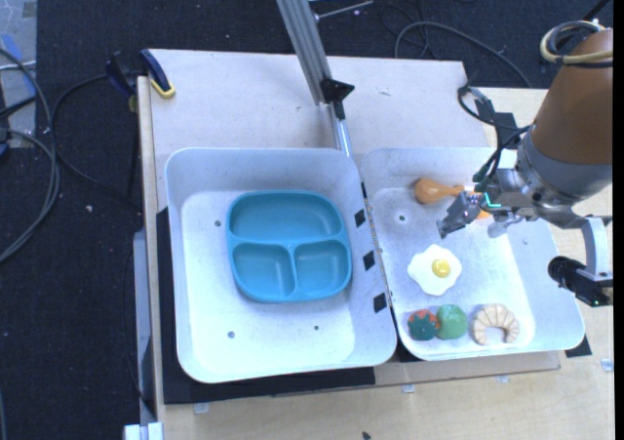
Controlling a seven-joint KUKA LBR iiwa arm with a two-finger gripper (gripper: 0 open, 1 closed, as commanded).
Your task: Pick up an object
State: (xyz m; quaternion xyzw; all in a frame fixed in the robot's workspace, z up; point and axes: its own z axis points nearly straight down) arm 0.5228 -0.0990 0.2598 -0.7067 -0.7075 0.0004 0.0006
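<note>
The right bin (546,326) holds a fried egg (434,270), a croissant (496,323), a green and red vegetable piece (438,322) and an orange drumstick-shaped piece (435,190). My gripper (465,215) hangs over the upper part of that bin, just right of and below the orange piece and above the egg. Its dark fingers point down and left. Nothing shows between them.
A blue three-compartment plate (289,244) lies in the left bin (195,331). A slanted metal pole (304,28) rises from between the bins at the back. Cables run over the dark floor to the left and behind the bench.
</note>
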